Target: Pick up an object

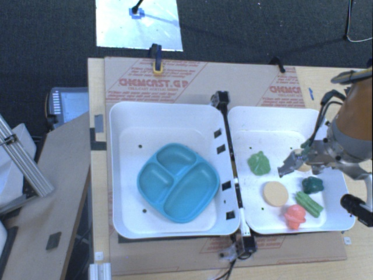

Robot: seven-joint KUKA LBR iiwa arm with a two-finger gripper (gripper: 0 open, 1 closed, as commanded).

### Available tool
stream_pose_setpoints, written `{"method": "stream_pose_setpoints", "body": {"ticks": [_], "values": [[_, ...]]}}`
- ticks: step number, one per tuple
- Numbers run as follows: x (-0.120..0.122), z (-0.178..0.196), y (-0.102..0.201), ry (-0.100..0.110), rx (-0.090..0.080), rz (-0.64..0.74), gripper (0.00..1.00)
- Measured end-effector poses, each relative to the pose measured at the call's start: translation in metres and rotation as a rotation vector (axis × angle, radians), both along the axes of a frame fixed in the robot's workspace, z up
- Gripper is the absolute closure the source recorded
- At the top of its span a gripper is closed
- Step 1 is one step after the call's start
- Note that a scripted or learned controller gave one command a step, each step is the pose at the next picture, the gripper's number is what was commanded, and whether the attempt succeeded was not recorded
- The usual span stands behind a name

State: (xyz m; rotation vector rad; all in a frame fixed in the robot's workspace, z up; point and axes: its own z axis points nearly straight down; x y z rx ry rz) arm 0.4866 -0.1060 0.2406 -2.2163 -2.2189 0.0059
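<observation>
Red print reading "CHEMCAST GP" repeats across the brown paper-faced sheet (pixel 175 77) that lies under both bins on the pale wooden tabletop (pixel 96 98); a second patch of the same lettering shows at the sheet's far right corner. Beyond the tabletop the floor is dark carpet, with a shiny square metal plate (pixel 139 16) lying on it. A yellow clamp (pixel 157 63) grips the sheet's far edge.

The left shallow white plastic bin (pixel 122 127) holds a smooth blue plastic plate with three compartments (pixel 178 182), set at a slant. The right shallow white plastic bin (pixel 256 121) holds small toy foods: a knobbly light green vegetable piece (pixel 259 163), a flat tan round disc (pixel 275 193), a dark green lumpy piece (pixel 313 185), a ridged green stick-shaped piece (pixel 309 204) and a bumpy pink piece (pixel 295 215). The disc, the stick and the pink piece lie close together near the bin's front right part; the light green piece sits apart, nearer the divider.

The grey arm with its orange band (pixel 352 118) reaches in from the right. Its end effector (pixel 293 163) hangs low over the right bin, between the light green piece and the dark green one; I cannot tell from this angle how it is set or whether it is touching anything.
</observation>
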Motion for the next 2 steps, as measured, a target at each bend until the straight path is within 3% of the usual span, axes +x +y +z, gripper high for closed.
{"method": "stream_pose_setpoints", "body": {"ticks": [1, 2], "values": [[0.002, 0.004, 0.0, -0.009, -0.001, 0.002, 0.0], [0.002, -0.038, -0.002, -0.004, -0.001, 0.0, 0.0]]}}
